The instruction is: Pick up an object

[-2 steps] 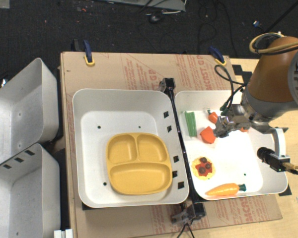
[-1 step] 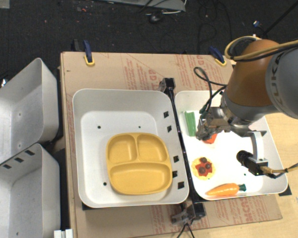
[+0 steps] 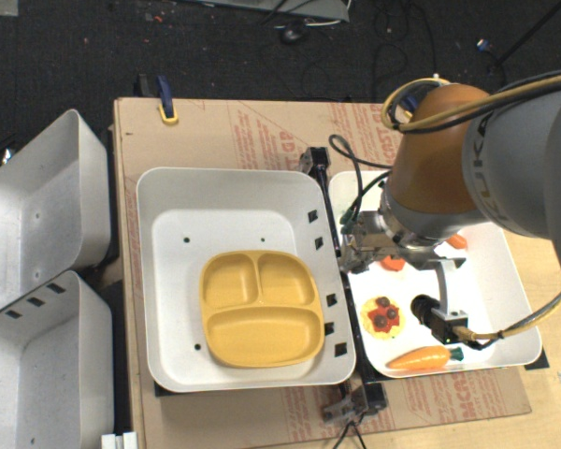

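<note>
The cardboard-covered surface [image 3: 243, 124] carries red print too faint to read, and over the right bin [image 3: 514, 279] the jaws [image 3: 379, 246], whose spread I cannot tell, hang just above an orange piece [image 3: 393, 264], with a carrot [image 3: 421, 358] nearer the camera.

Bright, even light falls from overhead, so the white bins [image 3: 234, 204] look nearly washed out, with faint glare on their rims. Shadows are soft and short beneath the arm [image 3: 477, 157]. The dark floor behind stays dim. Focus is fairly sharp, though slightly grainy overall.
</note>
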`<state>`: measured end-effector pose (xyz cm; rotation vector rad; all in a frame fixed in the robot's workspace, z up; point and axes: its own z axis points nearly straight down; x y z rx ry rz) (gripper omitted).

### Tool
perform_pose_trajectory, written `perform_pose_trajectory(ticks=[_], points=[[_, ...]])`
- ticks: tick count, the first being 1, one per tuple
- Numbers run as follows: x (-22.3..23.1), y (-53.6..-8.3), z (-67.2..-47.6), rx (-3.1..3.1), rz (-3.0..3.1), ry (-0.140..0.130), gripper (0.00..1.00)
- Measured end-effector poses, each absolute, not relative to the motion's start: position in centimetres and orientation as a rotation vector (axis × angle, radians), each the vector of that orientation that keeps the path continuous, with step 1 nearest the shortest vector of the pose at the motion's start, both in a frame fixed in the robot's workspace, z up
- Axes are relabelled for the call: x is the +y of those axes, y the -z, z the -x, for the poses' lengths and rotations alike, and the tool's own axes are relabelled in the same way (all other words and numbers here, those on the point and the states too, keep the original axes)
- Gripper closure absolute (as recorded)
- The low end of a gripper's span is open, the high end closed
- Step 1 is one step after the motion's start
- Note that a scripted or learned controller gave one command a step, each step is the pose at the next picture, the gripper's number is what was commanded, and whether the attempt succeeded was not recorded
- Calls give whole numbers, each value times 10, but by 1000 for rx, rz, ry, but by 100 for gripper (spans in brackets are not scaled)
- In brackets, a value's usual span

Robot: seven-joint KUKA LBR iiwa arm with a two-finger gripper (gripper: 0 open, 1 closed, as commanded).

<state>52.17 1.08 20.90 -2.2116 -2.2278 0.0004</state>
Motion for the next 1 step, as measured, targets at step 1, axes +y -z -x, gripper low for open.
perform_pose_trajectory(ticks=[1], points=[[57, -218, -525, -2229, 2213, 1, 100]])
